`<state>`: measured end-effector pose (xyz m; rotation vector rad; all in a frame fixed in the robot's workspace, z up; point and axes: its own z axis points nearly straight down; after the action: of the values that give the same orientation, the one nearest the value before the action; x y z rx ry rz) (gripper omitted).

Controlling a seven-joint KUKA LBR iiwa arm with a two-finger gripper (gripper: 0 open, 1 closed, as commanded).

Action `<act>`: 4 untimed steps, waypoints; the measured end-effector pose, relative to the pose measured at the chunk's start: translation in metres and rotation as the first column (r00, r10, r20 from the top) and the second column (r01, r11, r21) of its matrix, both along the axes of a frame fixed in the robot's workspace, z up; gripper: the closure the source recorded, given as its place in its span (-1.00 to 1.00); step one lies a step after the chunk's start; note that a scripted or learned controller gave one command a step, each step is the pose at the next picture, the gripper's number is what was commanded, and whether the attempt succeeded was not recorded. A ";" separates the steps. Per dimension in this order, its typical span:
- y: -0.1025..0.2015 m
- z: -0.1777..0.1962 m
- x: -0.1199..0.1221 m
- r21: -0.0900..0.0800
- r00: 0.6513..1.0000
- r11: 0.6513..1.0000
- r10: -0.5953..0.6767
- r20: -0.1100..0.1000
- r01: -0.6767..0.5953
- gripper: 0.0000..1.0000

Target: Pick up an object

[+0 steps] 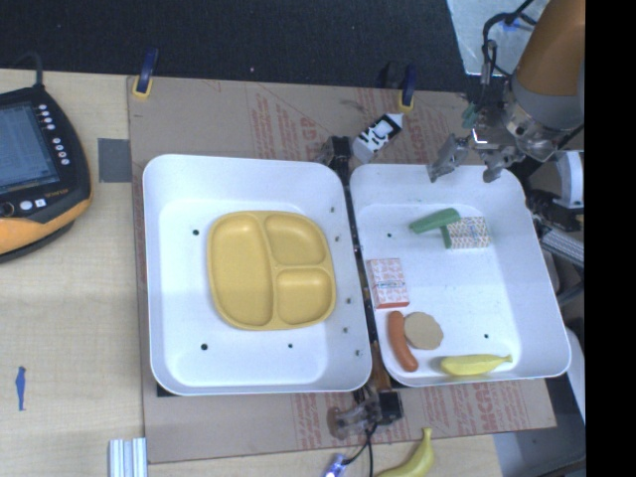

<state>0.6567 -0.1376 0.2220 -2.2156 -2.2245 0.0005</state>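
Pincer poised above the right bin's far edge.
The two-finger pincer (465,170) was spread open and empty; the green plastic cylinder (434,221), a likely target, lay nearby in the right white bin (542,276).

Arm (556,38): the visible upper section is a broad, rounded orange band, smooth and glossy, with a paler highlight along its left side. Below it sits a grey wrist housing (542,117), metallic, with stepped rings and small fittings too blurred to resolve. A thin dark cable (502,28) loops off the left of the orange section and runs down toward the wrist (a pale connector or tie sits near its top). Gripper (465,169): two short grey fingers, angular and dull metal, on a compact grey body with darker recesses between parts.
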 end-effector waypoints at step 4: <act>-0.043 -0.114 0.003 -0.006 1.000 1.000 0.001 0.008 -0.001 1.00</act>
<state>0.6593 -0.1806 0.1076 -2.2215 -2.2327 -0.0027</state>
